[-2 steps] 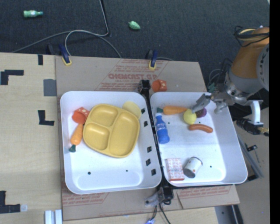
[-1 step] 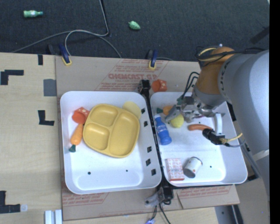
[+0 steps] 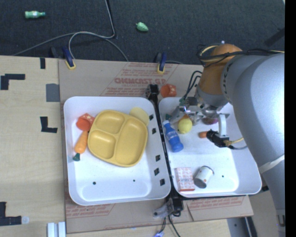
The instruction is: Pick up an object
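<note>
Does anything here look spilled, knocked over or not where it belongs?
Yes. A green bottle and a small green object lie on the dark floor beyond the bench, outside both bins. In the right bin, a silver can lies on its side beside a small red-and-white box. Nothing looks spilled.

The table [image 3: 27, 152] carries a brown cardboard sheet [image 3: 115, 78]. Two shallow white bins sit side by side on it: the left bin [image 3: 115, 192] and right bin [image 3: 240, 180].

Off the bins
A small green bottle [image 3: 34, 14] and a green scrap [image 3: 142, 27] lie on dark carpet [image 3: 185, 28] beyond the tabletop [image 3: 27, 152].
</note>
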`<control>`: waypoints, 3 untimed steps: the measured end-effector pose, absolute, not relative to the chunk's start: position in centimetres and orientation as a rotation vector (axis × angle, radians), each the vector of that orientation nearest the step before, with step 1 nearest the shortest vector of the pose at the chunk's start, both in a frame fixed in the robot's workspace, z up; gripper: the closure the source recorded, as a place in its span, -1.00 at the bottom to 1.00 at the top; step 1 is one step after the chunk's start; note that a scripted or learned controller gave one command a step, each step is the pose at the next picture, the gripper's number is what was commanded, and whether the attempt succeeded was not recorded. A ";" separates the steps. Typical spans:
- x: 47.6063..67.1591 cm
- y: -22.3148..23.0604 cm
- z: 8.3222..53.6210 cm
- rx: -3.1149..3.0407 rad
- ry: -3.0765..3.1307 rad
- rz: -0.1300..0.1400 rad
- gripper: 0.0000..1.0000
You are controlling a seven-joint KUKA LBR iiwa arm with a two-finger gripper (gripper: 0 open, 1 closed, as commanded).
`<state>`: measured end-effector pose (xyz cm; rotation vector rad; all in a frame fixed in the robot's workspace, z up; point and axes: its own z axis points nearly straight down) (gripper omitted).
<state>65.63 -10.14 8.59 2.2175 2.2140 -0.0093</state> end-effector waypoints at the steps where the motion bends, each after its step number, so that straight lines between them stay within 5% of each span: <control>1: 65.6 -9.9 9.5 2.218 2.220 -0.007 1.00; 2: 65.6 -10.0 9.5 2.217 2.217 -0.010 -1.00; 3: 66.4 -12.0 8.4 2.241 2.238 -0.020 -1.00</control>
